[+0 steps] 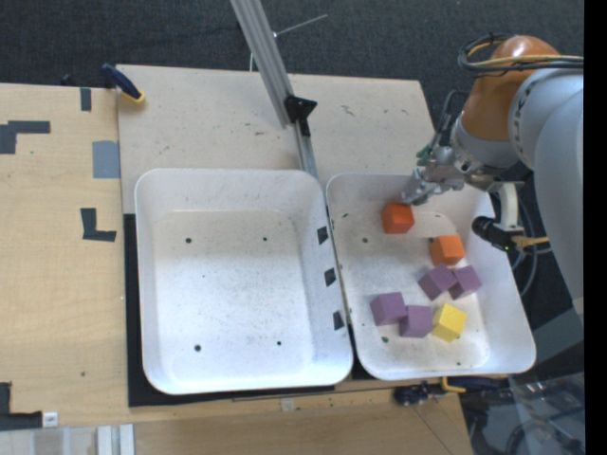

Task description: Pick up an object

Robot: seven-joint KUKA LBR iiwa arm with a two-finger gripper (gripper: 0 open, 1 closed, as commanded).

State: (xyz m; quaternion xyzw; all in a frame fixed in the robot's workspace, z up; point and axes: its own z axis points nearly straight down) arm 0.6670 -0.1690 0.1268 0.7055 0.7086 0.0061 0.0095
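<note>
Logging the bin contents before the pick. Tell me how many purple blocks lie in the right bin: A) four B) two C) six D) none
A: four purple blocks lie in the right bin, two beside the lower orange block and two beside the yellow block.

Two bins side by side on the tabletop (218, 131), left bin (152, 282), right bin (503, 339) holding seven blocks (417, 282), tool (419, 190) just behind the rearmost block (397, 218)
</note>
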